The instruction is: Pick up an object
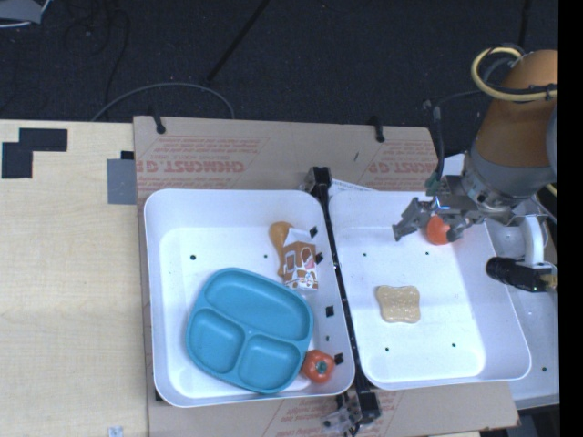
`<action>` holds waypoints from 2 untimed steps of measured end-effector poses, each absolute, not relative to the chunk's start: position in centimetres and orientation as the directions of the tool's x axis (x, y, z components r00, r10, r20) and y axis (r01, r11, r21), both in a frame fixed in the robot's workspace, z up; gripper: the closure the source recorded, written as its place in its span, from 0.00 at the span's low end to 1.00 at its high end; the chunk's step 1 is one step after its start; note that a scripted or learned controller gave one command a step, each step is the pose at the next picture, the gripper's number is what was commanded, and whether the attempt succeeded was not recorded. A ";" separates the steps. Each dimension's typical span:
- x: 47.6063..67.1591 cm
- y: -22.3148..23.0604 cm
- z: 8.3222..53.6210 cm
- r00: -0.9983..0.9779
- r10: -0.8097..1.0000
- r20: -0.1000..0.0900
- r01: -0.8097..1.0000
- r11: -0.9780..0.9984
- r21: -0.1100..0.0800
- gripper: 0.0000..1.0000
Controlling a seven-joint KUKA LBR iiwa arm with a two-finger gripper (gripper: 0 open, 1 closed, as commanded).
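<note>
gripper [435, 222] | holds sm round orange-red obj [438, 231] | over R bin [455, 358]

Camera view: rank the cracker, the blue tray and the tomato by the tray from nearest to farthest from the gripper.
From the gripper, over the right bin:
1. Cracker, on the right bin's floor, below the gripper.
2. Tomato, at the left bin's lower right corner.
3. Blue tray, lower left bin; its near edge nearly ties the tomato.

A blue divided tray [248, 330] and red tomato [318, 366] lie in white bins [173, 244], a tan cookie [399, 303] nearby.
</note>
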State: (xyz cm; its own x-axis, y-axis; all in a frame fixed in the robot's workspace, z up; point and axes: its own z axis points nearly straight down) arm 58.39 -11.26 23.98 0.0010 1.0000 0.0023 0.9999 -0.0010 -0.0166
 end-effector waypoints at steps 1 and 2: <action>58.6 -11.3 24.7 -0.001 1.000 0.001 1.000 0.001 -0.004 0.00; 58.3 -10.8 18.4 0.000 1.000 0.002 1.000 0.000 -0.008 0.00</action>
